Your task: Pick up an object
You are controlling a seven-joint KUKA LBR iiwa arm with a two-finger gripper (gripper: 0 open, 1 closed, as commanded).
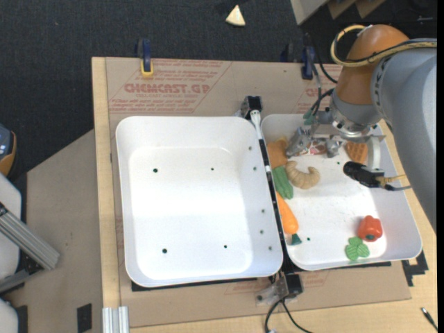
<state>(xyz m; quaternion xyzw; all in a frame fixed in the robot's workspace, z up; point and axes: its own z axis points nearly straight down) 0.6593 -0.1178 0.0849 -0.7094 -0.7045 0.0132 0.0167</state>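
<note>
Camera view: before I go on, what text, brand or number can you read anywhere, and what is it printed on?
"CHEMCAST GP", in red letters on the brown protective sheet covering the bench board, above the left bin.
A line of smaller red print above it and another below it on the same sheet: too small and faint to read.
No readable text on the right bin, the items in it, or the gripper.

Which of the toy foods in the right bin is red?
The round red one near the bin's front right corner, just above the green leaf; the others are orange, green or tan.
</note>
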